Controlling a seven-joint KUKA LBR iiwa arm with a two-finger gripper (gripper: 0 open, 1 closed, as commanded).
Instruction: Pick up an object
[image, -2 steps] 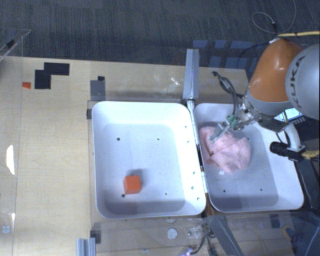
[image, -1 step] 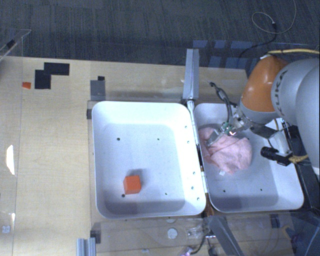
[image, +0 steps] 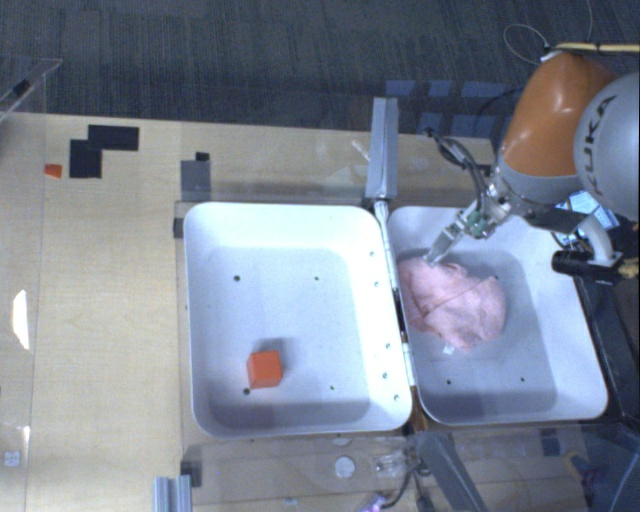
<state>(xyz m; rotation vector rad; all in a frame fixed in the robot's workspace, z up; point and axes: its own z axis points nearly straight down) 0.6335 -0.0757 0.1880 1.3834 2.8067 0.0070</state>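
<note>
The gripper (image: 440, 250) reaches down into the right-hand bin (image: 570, 330) from the upper right, at a slant. Its slim pale tip sits at the upper left edge of a pink cloth (image: 455, 300), touching or nearly touching it. Whether the gripper is clenched or released cannot be told at this size, and nothing is seen lifted in it.

The pink cloth is a soft, crumpled bundle, pale pink with faint lighter creases crossing it. It lies flat on the floor of the right bin, in the bin's left half, close to the wall shared with the neighbouring bin. Its outline is a rough rounded blob, somewhat wider than tall, with its long axis running left to right and dipping slightly toward the lower right.

Behind the gripper, the grey arm (image: 600, 120) with its orange band rises to the upper right corner.

The left-hand bin (image: 215, 300) holds a small orange block (image: 265, 369) near its lower left. Both bins rest on a light wooden bench (image: 100, 330).
</note>
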